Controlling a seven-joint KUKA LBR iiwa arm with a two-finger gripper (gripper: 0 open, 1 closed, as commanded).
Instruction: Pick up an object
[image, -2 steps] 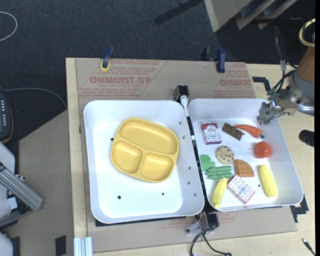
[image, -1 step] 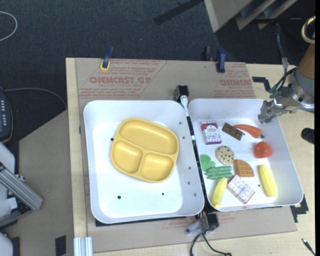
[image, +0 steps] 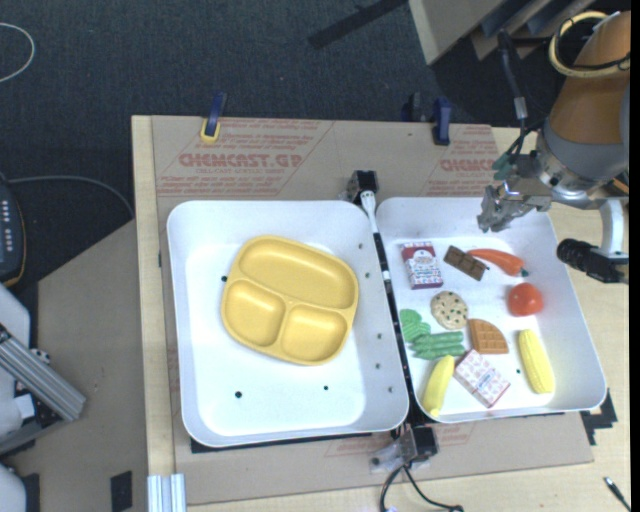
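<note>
In the upper right of the frame, the gripper (image: 497, 215) hung over the right bin (image: 580, 330), its finger state impossible to tell. The carrot (image: 497, 261) lay just below; a straight, centred descent seemed best.

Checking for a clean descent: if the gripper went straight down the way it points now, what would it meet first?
Probably bare floor of the right bin near its far edge. The gripper hangs short of the carrot and chocolate bar, though depth is hard to judge.
</note>
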